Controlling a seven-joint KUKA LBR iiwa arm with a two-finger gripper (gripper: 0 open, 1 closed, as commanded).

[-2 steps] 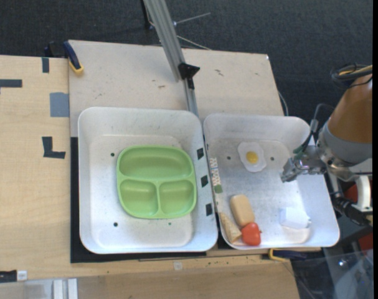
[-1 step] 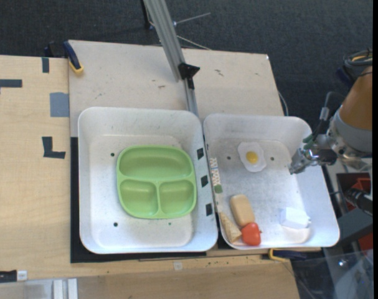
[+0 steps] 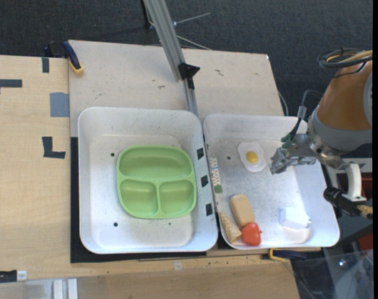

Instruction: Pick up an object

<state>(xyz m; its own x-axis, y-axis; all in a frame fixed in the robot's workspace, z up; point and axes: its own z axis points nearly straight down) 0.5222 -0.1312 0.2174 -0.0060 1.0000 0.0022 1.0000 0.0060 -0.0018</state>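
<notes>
Claw (image 3: 279,165) apparently beside fried egg (image 3: 252,157).

Bench (image 3: 27,167) with two white bins (image 3: 89,167) side by side

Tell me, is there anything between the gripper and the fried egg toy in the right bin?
Nothing visible does. The gripper hangs just right of the fried egg toy, with bare floor of the right bin between them. The bread piece and tomato lie nearer the camera.

A robotics lab, probably: two white bins (image 3: 145,120) sit on a plywood bench (image 3: 27,167) patched with tape marks, a metal camera pole (image 3: 167,33) rising at the far side.
</notes>
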